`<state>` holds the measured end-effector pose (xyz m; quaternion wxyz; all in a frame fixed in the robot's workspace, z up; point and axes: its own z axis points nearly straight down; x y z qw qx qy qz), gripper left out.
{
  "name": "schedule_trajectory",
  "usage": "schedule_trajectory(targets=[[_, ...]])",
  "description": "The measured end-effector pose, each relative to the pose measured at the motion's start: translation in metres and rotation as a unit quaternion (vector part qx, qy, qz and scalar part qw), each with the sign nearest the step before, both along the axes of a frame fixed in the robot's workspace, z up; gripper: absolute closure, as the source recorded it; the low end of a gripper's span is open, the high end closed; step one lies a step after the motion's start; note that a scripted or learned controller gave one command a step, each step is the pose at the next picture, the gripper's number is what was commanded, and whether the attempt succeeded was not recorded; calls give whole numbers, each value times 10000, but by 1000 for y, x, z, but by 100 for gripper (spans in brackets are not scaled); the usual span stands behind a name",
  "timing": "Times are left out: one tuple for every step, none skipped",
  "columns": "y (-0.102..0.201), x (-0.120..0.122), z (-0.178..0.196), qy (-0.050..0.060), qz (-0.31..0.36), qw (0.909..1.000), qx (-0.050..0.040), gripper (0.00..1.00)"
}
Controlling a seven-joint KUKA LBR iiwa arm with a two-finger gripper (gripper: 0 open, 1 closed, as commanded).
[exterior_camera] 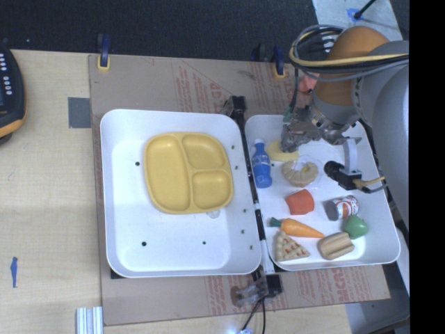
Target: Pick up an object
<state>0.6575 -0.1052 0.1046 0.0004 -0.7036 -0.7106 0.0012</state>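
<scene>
Grey arm (379,82) reaching in from the right, orange band above the wrist, gripper (295,139) pointing down low at the right bin's far-left corner

A yellow tray (188,172) sits in 1 white bin (125,249). The bottle (261,164) is blue, the carrot (302,227) orange, the pepper (355,226) green, the worktop (42,207) tan.
</scene>
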Motion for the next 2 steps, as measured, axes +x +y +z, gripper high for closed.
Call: schedule_trajectory(targets=[[-51,-50,-13,17,-52,10000,-3,100],[-48,-48,-13,3,-34,10000,1,0]])
